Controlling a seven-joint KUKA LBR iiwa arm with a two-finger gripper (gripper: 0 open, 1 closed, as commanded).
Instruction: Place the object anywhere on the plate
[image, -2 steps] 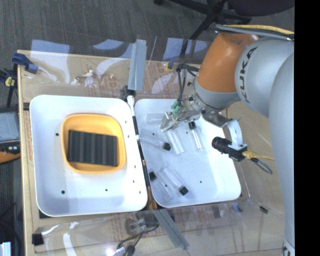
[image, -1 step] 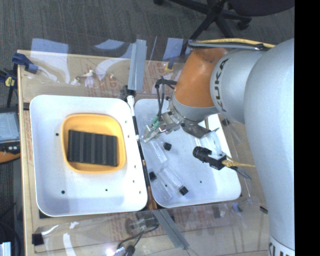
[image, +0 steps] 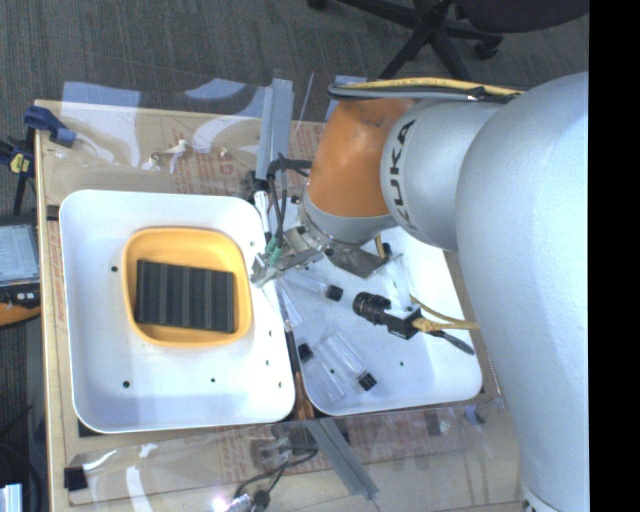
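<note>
At centre frame, gripper (image: 272, 262): it hangs over the seam between the two bins, just beside the plate's right rim. You cannot tell from this angle whether it is released or clenched, nor whether it carries anything.
Task's thing: a dark ribbed slab (image: 187, 297) lies flat in the hollow of the yellow plate (image: 232, 250), left of centre. You may judge this to be the object.
Step in hand: if so, the placing looks done and the arm is at the retreat stage. If not, a pick from the right bin is due.
Next move: you need a clean lift straight up, clear of the plate's rim.
Left bin (image: 100, 380): it holds the plate, which holds the slab.
Right bin (image: 440, 380): clear plastic pieces (image: 340, 355) and small black bits (image: 366, 381) lie scattered at lower centre.
</note>
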